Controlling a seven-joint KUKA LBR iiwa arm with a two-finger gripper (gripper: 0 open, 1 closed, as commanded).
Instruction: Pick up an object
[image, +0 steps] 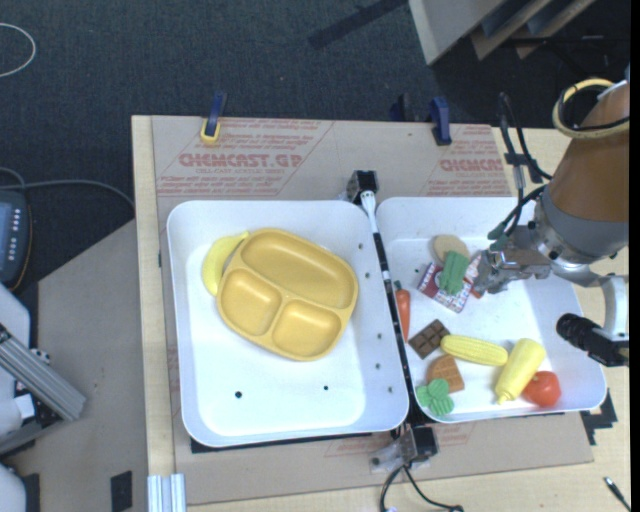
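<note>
My gripper (488, 272) hangs low over the upper middle of the right bin (572, 305), coming in from the right. Just left of its tip lies a green toy (456, 270) on top of a red and white packet (434, 284), and I cannot tell whether the gripper touches them. A tan round piece (449, 245) sits just above the green toy. Lower in the bin lie a corn cob (474, 349), a yellow bottle (520, 367), a red tomato (543, 389), a brown chocolate square (430, 338), an orange carrot (402, 311) and a green leaf (436, 401).
The left bin (195, 330) holds a yellow divided plate (285, 292) lying on a yellow banana-like piece (214, 262). A black ridge (385, 290) separates the two bins. Dark cables (518, 160) run down to the wrist at the right.
</note>
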